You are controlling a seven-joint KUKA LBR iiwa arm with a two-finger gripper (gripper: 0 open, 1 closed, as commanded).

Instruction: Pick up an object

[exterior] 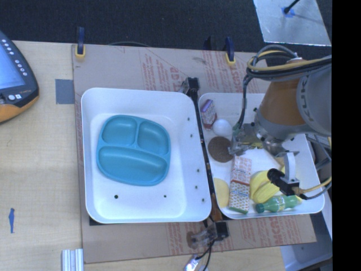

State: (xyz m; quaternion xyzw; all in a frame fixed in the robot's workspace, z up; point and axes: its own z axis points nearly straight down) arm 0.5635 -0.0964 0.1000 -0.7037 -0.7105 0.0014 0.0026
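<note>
Over the right bin [316, 205], the pincer [240, 143] hangs beside a brown disc [219, 149]; its grip cannot be told. Nearby lie a white ball [221, 127], yellow bananas [263, 186] and a green bottle [277, 204].

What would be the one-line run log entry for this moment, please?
arm: over right bin | gripper: low beside brown disc, nothing seen held | left bin: blue divided plate | pick: not yet done

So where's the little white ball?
The white ball sits in the right bin, near its far left corner, between the small red packet and the brown disc.
</note>
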